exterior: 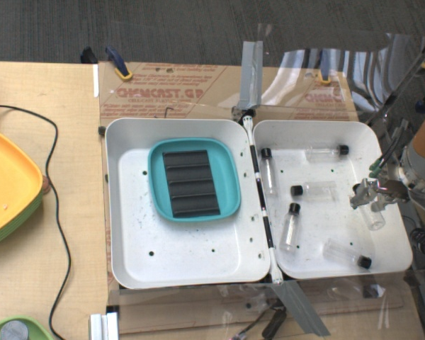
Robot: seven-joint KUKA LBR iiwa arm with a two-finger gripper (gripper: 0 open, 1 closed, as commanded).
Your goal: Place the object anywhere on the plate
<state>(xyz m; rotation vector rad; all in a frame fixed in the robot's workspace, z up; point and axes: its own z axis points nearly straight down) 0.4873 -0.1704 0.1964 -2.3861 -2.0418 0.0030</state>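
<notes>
— Wooden bench [49,275] on one side, brown cardboard [170,91] behind, and two white bins on top. Where is the gripper?

— The gripper [368,193] hangs over the right bin [382,261], near its right wall. Whether it is wide or narrow I cannot tell; it is too small and cluttered there.

— And the objects?

— Clear vials with black caps lie scattered in that same bin. One vial [374,218] lies just below the gripper, very close. Another vial [327,151] lies up and to its left; a third vial [347,255] lies farther down.

— The plate?

— The teal plate [229,183] sits well to the gripper's left, in the left bin [127,211], with a dark ribbed insert [191,184] on it.
</notes>
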